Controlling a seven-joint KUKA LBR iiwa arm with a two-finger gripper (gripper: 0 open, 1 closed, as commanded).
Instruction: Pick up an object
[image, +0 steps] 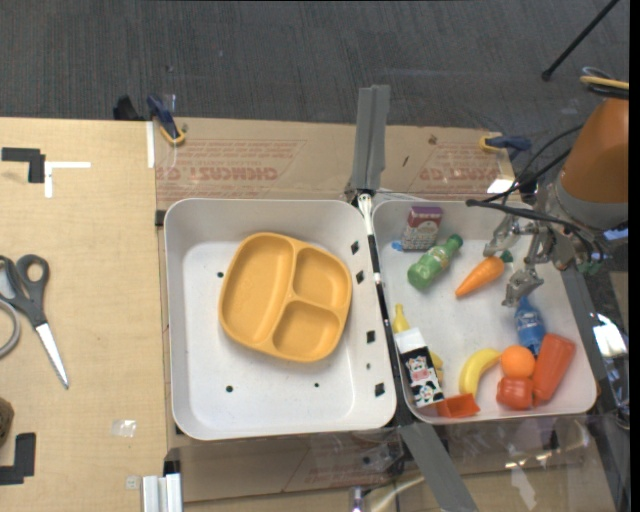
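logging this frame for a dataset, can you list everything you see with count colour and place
divided plate: 1, yellow-orange, in the left bin
left bin: 1, white, bench centre
right bin: 1, white, beside the left bin
small carton: 1, purple and white, right bin's far left
bottle: 1, green, right bin, near the carton
carrot: 1, orange, right bin, far middle
banana: 1, yellow, right bin, near side
orange: 1, orange, right of the banana
milk carton: 1, black and white, right bin's left wall
scissors: 1, grey, bench left
arm: 1, orange band, far right
tool: 1, metal, over the right bin
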